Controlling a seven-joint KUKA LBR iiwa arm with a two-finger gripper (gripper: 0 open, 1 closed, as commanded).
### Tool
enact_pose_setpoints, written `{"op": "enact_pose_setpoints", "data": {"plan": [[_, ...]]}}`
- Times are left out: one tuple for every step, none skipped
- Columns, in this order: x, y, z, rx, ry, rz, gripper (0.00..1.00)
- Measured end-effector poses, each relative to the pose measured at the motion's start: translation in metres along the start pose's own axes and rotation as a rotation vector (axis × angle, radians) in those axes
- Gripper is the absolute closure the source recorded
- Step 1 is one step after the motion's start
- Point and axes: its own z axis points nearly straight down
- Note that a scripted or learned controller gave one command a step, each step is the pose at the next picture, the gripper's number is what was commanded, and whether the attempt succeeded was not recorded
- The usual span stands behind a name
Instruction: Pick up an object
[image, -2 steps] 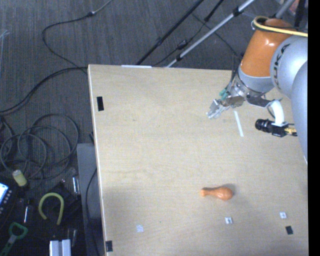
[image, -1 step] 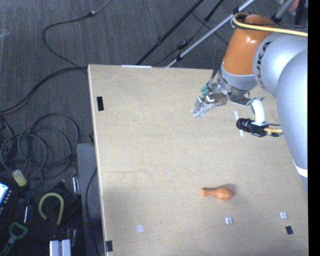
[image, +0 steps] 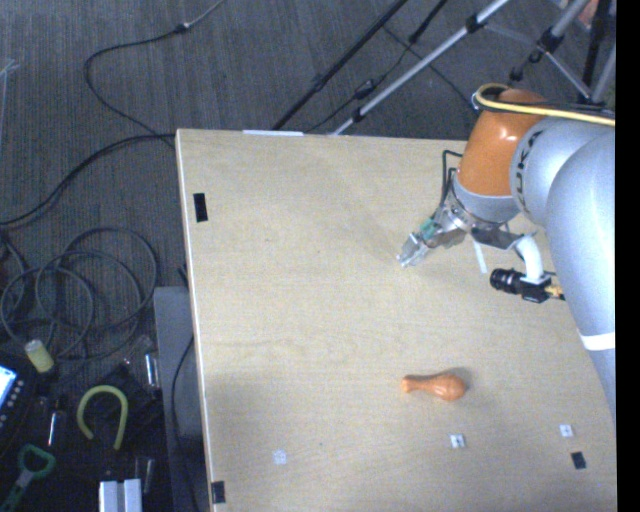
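While the orange toy lies alone on the surface, the gripper hangs well apart; I cannot tell its state.

I see a light wooden bench top with small black markers near its left edge and lower right corner. On the dark carpet to the left I note coiled black cables and a yellow-green curved handle. Metal stand legs cross the upper floor area.
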Motion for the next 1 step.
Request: {"op": "enact_pose_setpoints", "data": {"plan": [[0.0001, 0.0002, -0.0001, 0.000, 0.000, 0.000, 0.00]]}}
